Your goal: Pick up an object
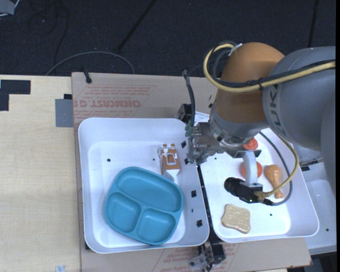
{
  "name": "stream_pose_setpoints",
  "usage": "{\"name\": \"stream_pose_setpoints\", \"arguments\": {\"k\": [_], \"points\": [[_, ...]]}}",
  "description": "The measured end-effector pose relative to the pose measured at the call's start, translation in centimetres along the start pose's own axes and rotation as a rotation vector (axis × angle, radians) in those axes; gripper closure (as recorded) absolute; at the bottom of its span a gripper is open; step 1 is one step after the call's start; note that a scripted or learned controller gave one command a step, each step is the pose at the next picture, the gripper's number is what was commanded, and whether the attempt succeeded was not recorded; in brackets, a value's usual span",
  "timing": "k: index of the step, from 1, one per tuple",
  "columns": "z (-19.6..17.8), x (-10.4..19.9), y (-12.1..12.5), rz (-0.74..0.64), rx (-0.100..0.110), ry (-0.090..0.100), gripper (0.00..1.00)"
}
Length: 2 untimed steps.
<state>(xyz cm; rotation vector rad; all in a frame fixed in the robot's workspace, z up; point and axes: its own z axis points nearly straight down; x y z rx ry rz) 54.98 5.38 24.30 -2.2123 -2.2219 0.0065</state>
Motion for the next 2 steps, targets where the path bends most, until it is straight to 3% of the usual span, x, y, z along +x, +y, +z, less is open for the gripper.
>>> {"name": "stream_pose_setpoints", "arguments": {"k": [1, 2], "points": [[0.09, 5.26, -2.18, -0.001, -0.001, 0.0, 1.0], [0.08, 5.06, -2.1, 0.003, -0.002, -0.002, 0.0]]}}
